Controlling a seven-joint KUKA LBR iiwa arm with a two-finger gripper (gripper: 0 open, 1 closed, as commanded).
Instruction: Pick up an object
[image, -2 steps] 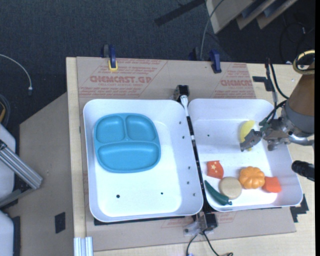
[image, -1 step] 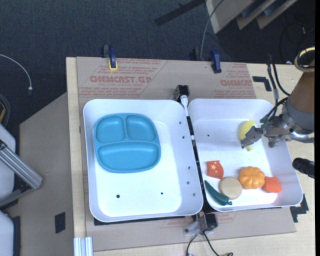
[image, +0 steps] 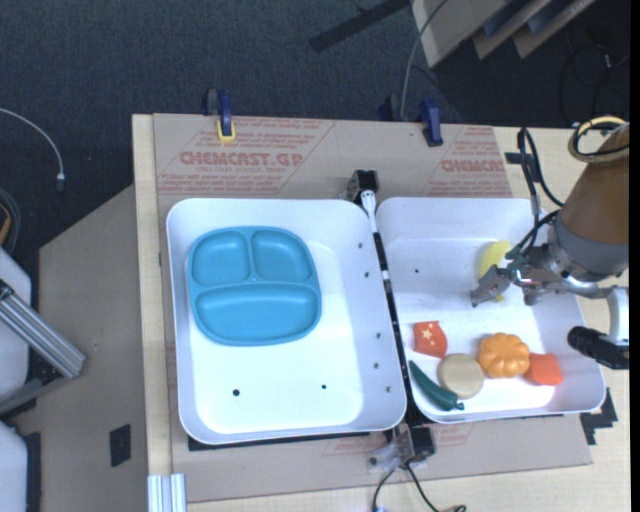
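My gripper hangs over the right bin, in its upper right part. It stands open with nothing between its fingers. A yellow object lies just above and left of it, close to the fingertips. Lower in the same bin lie a red cube, a beige round piece, a green pepper-like piece, an orange pumpkin and an orange-red piece.
The left bin holds a blue divided plate. A black divider clip sits where the two bins meet. The arm's grey and orange wrist overhangs the right bin's right side.
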